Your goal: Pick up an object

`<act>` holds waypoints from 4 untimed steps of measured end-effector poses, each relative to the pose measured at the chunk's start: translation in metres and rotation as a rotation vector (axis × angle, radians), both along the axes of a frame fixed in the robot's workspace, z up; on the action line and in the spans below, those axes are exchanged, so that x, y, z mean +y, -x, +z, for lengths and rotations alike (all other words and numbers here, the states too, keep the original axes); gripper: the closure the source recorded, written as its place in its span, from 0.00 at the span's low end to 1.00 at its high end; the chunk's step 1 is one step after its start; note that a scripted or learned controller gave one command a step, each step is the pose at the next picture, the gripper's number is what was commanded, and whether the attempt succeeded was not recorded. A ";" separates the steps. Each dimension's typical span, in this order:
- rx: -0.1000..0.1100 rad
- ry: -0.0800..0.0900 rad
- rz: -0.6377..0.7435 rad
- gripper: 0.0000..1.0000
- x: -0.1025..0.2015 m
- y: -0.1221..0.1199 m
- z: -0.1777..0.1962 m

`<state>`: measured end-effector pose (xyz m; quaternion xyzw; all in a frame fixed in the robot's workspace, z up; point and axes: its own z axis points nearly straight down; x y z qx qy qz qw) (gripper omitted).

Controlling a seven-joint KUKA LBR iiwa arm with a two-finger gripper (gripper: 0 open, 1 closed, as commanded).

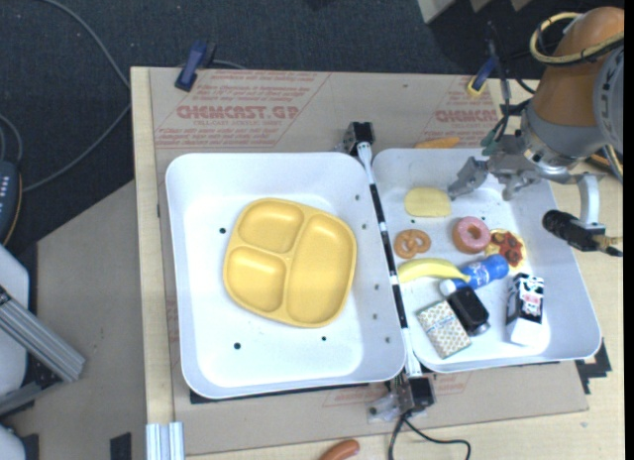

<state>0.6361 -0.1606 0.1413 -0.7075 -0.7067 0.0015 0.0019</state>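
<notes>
We see two shallow white bins side by side on the bench. The left bin [198,329] holds a yellow divided plate [289,261], lying flat near its middle. The right bin [584,324] holds a scatter of small things: a pale yellow slab [427,202] toward the far left, a pretzel [411,243] just nearer than it, a pink-iced doughnut [471,235] to the pretzel's right, and a small red and orange piece [509,246] just right of the doughnut. Nearer still lie a banana [428,270], a blue bottle [486,273] at the banana's right end, a black block [469,309] tilted beside them, a patterned square packet [443,329] at the near left, and a white carton with black patches [526,311] standing toward the near right. The grey arm with its orange band [575,91] comes in from the right, and the gripper [490,178] hangs over the far part of the right bin, just right of the pale slab and beyond the doughnut. Its two fingers spread apart, with nothing between them. A black tube-like part [570,228] juts out on the right by the arm.
</notes>
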 end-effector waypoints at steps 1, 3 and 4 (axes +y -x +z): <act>-0.003 -0.001 0.002 0.00 0.052 -0.012 -0.057; -0.008 0.001 0.002 0.00 0.051 -0.014 -0.045; -0.006 0.001 0.002 0.00 0.041 -0.031 -0.057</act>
